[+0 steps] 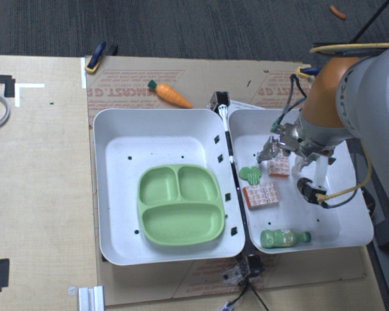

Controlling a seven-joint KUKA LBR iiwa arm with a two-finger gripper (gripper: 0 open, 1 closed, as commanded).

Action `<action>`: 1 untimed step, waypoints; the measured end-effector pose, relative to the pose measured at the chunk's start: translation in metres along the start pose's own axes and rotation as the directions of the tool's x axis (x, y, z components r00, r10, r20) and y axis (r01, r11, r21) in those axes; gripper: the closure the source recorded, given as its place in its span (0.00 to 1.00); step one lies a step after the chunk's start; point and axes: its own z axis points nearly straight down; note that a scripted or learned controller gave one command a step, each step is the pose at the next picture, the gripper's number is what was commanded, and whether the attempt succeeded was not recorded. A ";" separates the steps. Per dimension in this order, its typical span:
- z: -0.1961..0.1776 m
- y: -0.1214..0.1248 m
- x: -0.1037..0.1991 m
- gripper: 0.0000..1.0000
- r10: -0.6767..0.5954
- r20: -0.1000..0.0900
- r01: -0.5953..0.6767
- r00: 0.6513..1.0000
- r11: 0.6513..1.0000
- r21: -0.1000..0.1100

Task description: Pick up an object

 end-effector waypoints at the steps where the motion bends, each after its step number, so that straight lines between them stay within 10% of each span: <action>1: -0.009 0.000 -0.001 1.00 0.002 0.000 -0.002 1.000 1.000 0.000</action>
